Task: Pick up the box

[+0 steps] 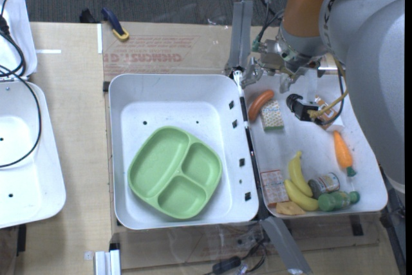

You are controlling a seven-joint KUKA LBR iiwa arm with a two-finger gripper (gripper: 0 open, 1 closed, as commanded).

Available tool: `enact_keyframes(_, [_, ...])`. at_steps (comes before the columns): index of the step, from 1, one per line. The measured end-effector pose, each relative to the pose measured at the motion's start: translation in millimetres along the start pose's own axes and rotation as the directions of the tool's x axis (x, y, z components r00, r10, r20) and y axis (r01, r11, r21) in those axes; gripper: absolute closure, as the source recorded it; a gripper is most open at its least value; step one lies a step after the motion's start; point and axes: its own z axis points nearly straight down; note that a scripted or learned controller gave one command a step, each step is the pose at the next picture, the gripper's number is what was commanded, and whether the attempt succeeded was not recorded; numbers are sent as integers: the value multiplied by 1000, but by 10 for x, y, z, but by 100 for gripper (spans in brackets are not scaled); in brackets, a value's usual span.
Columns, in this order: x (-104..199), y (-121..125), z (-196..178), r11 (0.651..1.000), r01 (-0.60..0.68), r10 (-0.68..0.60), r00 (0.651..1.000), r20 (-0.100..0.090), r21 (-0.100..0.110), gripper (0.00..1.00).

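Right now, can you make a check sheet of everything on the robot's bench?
Surface: two white bins, left bin, right bin, on a cardboard-covered bench.
Job's things: small box in the right bin, beside the sausage.
Clutter: green divided plate; bananas; carrot; can; flat card.
Gripper: gripper above the right bin's far end.
Cables: black cable at left.
Surroundings: dark floor; blue-yellow clamp.

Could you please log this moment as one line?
task: pick up box | small white patterned box: right white bin, beside red sausage | gripper: above bin's far end | box not held
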Motion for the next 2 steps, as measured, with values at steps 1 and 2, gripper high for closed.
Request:
enact_keyframes(1, [-450, -512, 0, 998, -68, 68, 998, 0, 2, 0])
enact_keyframes(2, [-967, -670, 610, 966, -258, 258, 966, 0, 3, 0])
